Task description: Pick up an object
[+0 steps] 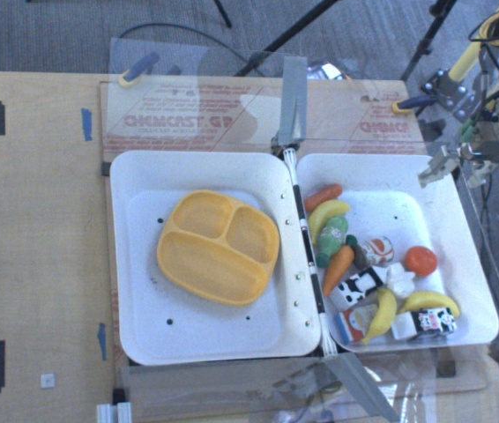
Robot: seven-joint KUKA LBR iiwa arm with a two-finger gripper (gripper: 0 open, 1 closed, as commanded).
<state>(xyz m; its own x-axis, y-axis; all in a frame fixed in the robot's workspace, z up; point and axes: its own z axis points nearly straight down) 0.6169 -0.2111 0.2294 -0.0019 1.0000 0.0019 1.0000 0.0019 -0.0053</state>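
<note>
Hand (pixel 448 161): grey metal, above the right white plastic bin's (pixel 461 236) far right corner; finger state cannot be told.
Toys: red plastic tomato (pixel 420 260), orange carrot (pixel 338 270) and yellow bananas (pixel 380 314) lie inside that bin.
Left bin (pixel 130 263): touching the right bin, holds a yellow divided plate (pixel 218 246).

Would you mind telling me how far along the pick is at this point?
Nothing looks done yet: the toys, such as the tomato and carrot, lie in the right bin, and the yellow plate sits in the left bin. The gripper is by the right bin's far corner. Reaching, grasping and lifting remain.
</note>
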